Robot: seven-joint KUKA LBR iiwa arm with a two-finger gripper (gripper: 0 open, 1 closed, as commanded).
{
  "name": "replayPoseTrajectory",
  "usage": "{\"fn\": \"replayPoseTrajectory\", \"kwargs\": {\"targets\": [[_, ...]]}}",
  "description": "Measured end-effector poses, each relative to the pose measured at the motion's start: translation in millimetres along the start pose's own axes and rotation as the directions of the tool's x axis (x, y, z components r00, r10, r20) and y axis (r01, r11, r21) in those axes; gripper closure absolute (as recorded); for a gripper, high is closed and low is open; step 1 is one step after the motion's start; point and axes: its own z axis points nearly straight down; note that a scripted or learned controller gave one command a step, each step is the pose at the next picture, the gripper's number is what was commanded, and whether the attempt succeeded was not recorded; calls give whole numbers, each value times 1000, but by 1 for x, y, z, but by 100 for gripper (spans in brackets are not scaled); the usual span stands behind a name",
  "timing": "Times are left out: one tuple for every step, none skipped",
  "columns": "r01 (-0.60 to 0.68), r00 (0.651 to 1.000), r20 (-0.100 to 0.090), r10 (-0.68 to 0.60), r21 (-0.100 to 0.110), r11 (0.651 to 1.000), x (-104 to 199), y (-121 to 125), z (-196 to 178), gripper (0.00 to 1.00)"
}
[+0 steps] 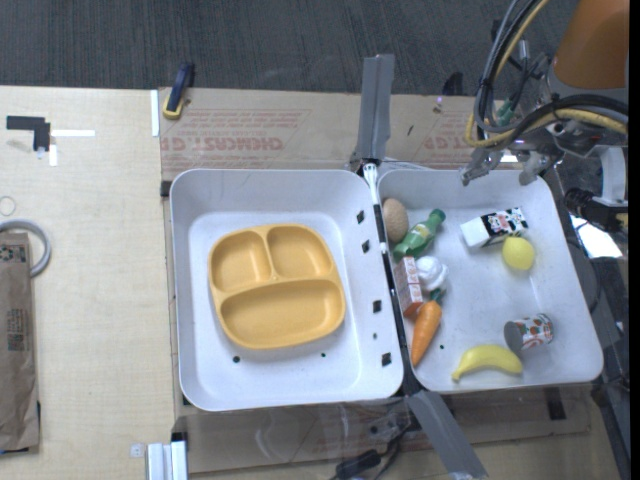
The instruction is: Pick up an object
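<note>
Arm enters from upper right, orange band at top corner; gripper (497, 166) hangs low, fingers spread, nothing between.

We see a pale wooden surface (90, 268) carrying two shallow white bins side by side, the left bin (185, 298) and the right bin (570, 258), their inner rims touching; a cardboard sheet (260, 128) lies under their far edges; a brown paper bag (18, 338) rests at the surface's left edge; a blue-and-yellow tool (180, 90) lies near the cardboard's far left corner.
</note>
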Motion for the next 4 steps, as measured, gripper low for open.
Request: {"fn": "replayPoseTrajectory", "kwargs": {"targets": [[-17,1000,0,17,0,1000,21,-27,117,0],[217,976,1,-217,-3,976,-46,-22,80,0],[274,962,0,-274,-2,962,-99,-73,121,0],[427,904,-3,-427,-5,904,-104,-47,176,0]]}}
